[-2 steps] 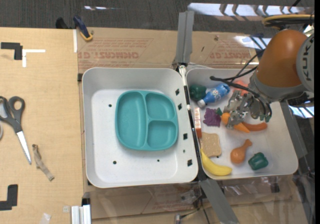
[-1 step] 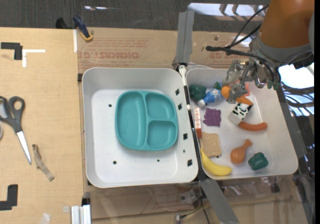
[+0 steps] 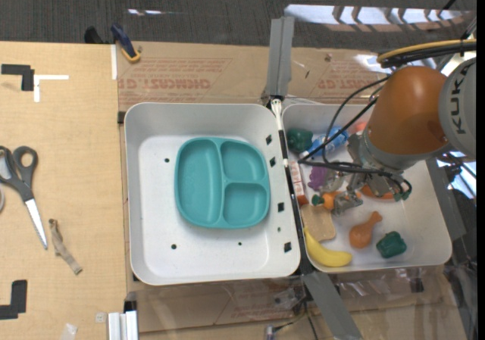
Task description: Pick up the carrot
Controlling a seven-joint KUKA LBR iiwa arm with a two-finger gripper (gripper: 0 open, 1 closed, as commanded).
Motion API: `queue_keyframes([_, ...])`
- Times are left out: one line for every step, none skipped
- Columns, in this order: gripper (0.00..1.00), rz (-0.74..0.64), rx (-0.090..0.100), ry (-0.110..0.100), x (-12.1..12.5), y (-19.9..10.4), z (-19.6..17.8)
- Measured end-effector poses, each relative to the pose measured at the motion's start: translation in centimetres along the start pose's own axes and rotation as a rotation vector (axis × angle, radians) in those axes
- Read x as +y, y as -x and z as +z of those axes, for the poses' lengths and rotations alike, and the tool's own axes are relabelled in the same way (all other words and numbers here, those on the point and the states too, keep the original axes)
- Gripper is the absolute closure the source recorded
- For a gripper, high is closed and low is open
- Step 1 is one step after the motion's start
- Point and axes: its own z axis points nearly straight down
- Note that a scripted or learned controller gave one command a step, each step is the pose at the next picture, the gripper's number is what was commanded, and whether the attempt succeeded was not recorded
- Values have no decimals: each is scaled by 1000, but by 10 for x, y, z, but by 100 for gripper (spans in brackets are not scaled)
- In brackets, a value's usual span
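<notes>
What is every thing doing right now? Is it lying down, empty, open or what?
teal plate: lying flat in the left bin, its compartments bare
banana: lying at the right bin's near left corner
chicken drumstick: lying on its side
green toy: resting on the bin floor
carrot: lying beside the gripper, not lifted
scissors: lying on the bench, blades shut

The bench [image 3: 61,179] is seen from a single fixed camera set above it, angled downward at a slant. Both white bins [image 3: 144,255] are taken in from moderate height, and the arm [image 3: 409,115] is seen entering from the right.
</notes>
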Motion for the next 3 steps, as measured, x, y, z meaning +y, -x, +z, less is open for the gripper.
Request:
queue_keyframes([100,-64,-1,2,103,-30,-100])
queue_keyframes([100,182,-2,1,146,-17,-164])
queue_keyframes([100,-51,2,2,171,1,-122])
